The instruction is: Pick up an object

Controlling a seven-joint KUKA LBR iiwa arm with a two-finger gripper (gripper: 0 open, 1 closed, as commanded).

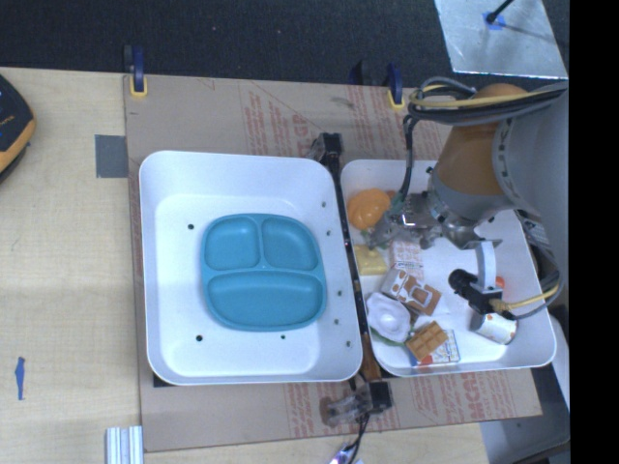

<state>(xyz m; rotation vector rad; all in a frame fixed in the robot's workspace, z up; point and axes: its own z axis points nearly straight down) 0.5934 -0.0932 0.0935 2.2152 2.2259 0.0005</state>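
Wooden bench (68, 259) bears two white bins: left bin (164, 356) holds blue divided plate (263, 269); gripper (411, 222) low over cluttered right bin (537, 351), grip state unclear.

Robotics lab bench: grey KUKA arm with orange band (484, 158) over two shallow white plastic bins (160, 259) on a brown cardboard sheet (261, 114) held by blue-and-yellow clamps (136, 71), cables (440, 90) and dark carpet (242, 17) behind.
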